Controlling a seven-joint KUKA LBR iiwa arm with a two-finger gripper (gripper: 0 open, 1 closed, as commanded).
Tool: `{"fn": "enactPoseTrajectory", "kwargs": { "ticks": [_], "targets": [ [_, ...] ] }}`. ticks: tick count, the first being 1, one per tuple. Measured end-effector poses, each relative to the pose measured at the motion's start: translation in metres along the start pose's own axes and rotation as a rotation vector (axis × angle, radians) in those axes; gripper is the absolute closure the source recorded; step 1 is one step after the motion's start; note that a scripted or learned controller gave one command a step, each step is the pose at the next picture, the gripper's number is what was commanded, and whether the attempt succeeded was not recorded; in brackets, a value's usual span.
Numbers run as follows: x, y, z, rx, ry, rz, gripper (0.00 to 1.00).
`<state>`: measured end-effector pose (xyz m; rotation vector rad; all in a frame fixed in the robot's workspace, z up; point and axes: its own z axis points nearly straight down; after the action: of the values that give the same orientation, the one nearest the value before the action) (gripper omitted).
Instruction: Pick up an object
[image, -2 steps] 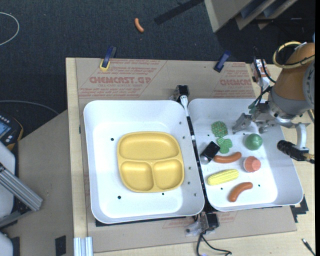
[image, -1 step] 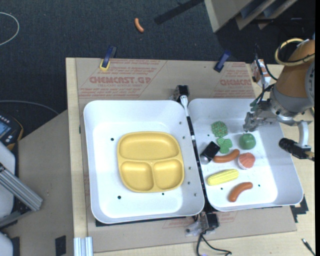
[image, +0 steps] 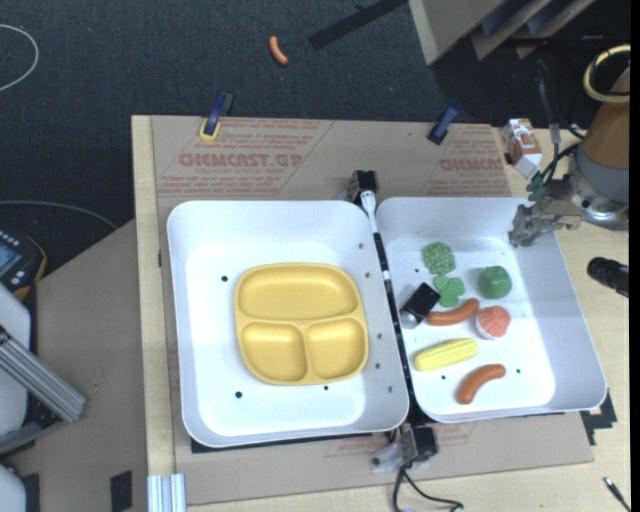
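Lower sausage lies nearest, at lower right of the right bin. Above it: corn, then a second sausage touching a black block, pink piece just beside. Higher: two broccoli bits, green ball. Left bin holds a yellow divided tray. Gripper hangs over right bin's upper-right rim, apart from all items, nothing between; finger state: cannot tell.
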<state>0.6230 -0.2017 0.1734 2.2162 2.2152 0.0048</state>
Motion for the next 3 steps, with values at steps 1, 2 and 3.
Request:
{"fn": "enactPoseTrajectory", "kwargs": {
  "ticks": [1,2,3],
  "targets": [
    [-0.001,0.002,-0.055,-0.001,0.000,-0.001,1.00],
    [0.046,-0.001,-0.049,0.009,0.005,-0.005,1.00],
    [0.109,-0.009,-0.048,0.010,0.007,-0.007,1.00]
  ]
}}
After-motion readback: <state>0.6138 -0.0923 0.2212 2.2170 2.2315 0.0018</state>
